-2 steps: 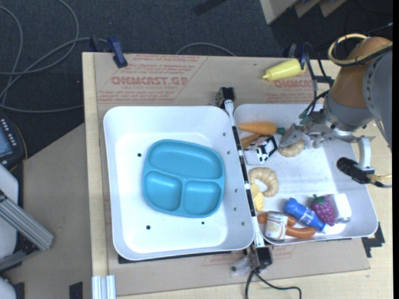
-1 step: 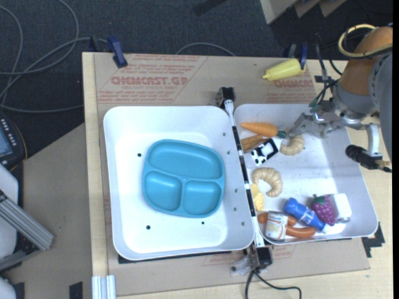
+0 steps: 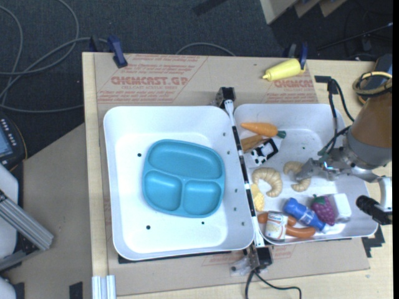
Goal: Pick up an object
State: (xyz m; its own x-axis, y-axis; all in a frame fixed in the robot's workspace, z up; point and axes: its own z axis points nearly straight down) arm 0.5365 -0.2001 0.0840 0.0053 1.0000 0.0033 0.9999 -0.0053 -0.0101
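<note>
Tool sits low in the right bin, fingers pointing left off the grey wrist, arm coming in from the right edge. Fingers look slightly apart, tips right at a small tan piece. Can't confirm from this angle whether that piece is between them or just touching, so I'm not calling it a grasp; resolution is poor there.

Candidate objects are all in this bin, clustered because it's the pick source:
- croissant just left of the tool
- carrot up and left, near the far wall
- black-and-white block between carrot and croissant
- blue bottle below the tool, grapes beside it on a white pad
- can and sausage at the near wall, below and left
- yellow piece against the divider

Left bin is well left of the tool and holds a blue tray only; likely the drop side, so nothing to pick there.

Yellow bottle lies on the desk beyond the bin, out of play. Clamps at the desk's far edge pin the board down.

My read: descent done at the tan piece, closing comes next. Risk: piece is small and curved and may squirt out sideways toward the croissant.
</note>
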